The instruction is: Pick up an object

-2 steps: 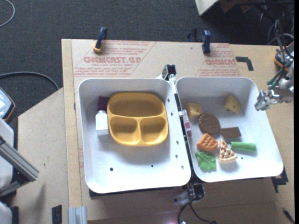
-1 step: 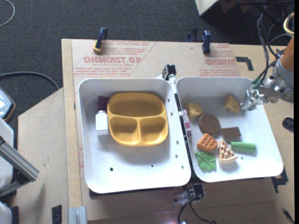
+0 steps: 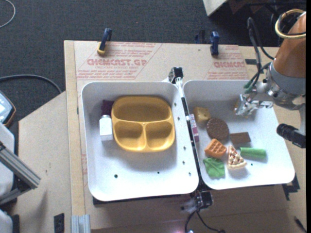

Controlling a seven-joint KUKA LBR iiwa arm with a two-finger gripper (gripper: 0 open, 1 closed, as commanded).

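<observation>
The arm reaches in over the right edge of the tabletop (image 3: pixel 73 130). The claw (image 3: pixel 245 106) hangs over the far part of the right bin (image 3: pixel 286 171), near that bin's right wall. Whether the claw is wide or narrow cannot be told at this angle, and nothing is seen between its tips.

**Step in hand.** Judged from the position, this is the approach stage: the claw stands above the bin floor with no object under it, and no pick has been made.

**Next move.** A target must be chosen. The nearest candidates are the round brown cookie (image 3: pixel 217 128) and the yellow cube (image 3: pixel 201 114), both toward the left of the claw. The claw must travel over one of them, line up and descend.

**Right bin contents.** The task's objects lie here:
- yellow cube, near the left wall;
- round brown cookie, just beside it toward the middle;
- brown block (image 3: pixel 240 139);
- orange waffle piece (image 3: pixel 215 148);
- pizza slice (image 3: pixel 236 158);
- green bean pod (image 3: pixel 253 153);
- green leaf (image 3: pixel 214 167), near the near edge.

**Left bin contents.** The left bin (image 3: pixel 97 178) holds a yellow divided tray (image 3: pixel 143 123). A small white bottle (image 3: pixel 105 126) and a dark purple item (image 3: pixel 107 105) sit beside the tray's left edge.
</observation>
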